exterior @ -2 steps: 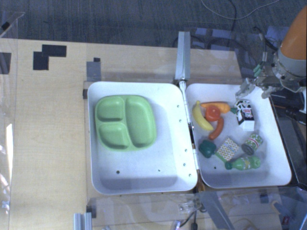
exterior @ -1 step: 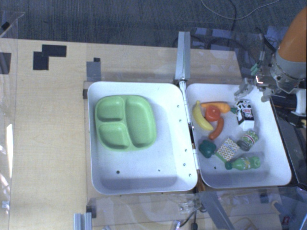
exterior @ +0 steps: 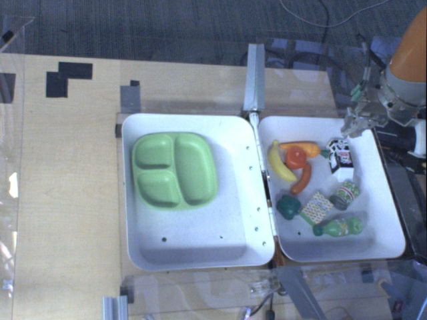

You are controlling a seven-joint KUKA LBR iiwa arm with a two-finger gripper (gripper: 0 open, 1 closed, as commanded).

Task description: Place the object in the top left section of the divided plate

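arm (exterior: 408, 59) cut off at right edge, claw (exterior: 353, 124) fingers too small to tell

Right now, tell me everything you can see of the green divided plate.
The green divided plate is pale green with a smooth, matte, plastic look and a rounded-square outline. Raised ridges split it into three sections: two smaller ones on the view's left, one above the other, and one long section on the right. Nothing lies in any section. It rests flat on the floor of the left white bin, in the bin's upper left part, touching only the bin floor.
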